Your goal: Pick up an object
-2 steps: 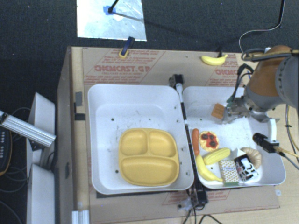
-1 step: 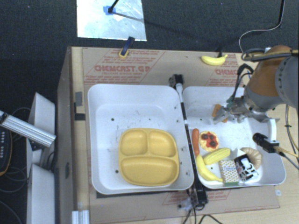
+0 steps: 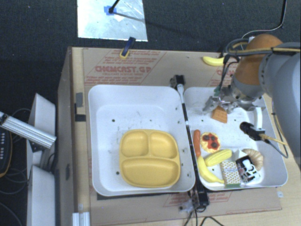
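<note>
**Gripper low over a toy wedge in the right bin**

From my remote seat, reading left to right with the divider between the bins (image 3: 186,121) as my mark: the left bin (image 3: 101,102), left of the divider, holds a yellow sectioned tray (image 3: 150,157). Just right of the divider, toward the near side, lie a hot dog (image 3: 196,142), a small pizza (image 3: 210,141), a banana (image 3: 209,172) and a corn cob (image 3: 218,157). Farther right and toward the far side, the gripper (image 3: 220,102) sits low over the right bin (image 3: 197,98), right above an orange wedge (image 3: 219,115). I cannot tell how it is set. The wedge, my likely target, looks light, rigid and somewhat slick, probably plastic; I would close on its flat sides rather than its point. A croissant (image 3: 254,157) lies farthest right.
</note>
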Available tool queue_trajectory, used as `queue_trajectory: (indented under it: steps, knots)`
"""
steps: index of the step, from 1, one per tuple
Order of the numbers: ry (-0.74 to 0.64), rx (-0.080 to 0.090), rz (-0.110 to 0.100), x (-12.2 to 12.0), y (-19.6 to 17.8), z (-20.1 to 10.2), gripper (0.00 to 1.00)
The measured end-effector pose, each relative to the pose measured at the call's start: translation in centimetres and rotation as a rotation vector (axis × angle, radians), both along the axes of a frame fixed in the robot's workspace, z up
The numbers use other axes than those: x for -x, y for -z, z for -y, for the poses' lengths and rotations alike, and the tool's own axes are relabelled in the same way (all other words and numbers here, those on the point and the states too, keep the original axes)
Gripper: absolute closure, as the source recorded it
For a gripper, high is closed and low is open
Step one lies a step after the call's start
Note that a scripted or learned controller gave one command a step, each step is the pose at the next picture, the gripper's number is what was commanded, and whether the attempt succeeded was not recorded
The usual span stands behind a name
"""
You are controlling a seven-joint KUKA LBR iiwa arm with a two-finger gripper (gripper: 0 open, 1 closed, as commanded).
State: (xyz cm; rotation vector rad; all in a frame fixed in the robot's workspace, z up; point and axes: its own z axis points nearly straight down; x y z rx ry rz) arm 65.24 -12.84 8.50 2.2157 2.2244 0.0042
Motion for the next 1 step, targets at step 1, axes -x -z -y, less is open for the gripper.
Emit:
queue_trajectory:
  steps: [1]
  knots:
    - [-0.002,0.001,0.003,-0.11,-1.14,0.03,1.00]
